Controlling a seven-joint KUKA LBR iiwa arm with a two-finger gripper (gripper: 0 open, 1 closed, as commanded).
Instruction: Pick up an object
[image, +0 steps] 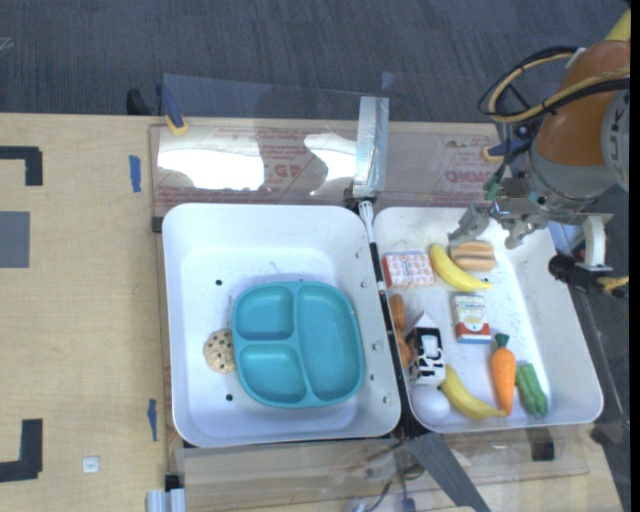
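hovering over the far end of the right white bin (585, 385), the hand (497, 222) has its two fingers spread apart and nothing between them. right under the hand, just toward the near side, lies a small tan toy hot dog bun (475, 253). it touches the top end of a yellow toy banana (455, 268), which curves away from the hand toward the near side.

the bun looks like the easy pick. it is probably light and a bit squashy, so a soft squeeze should do. grab it across its short middle, not the long way. the banana looks smooth and slippery, and it sits so close that a finger may bump it.

further from the hand are a red and white box (407, 268), a little carton (470, 318), an orange carrot (503, 373) and a second banana (466, 395).
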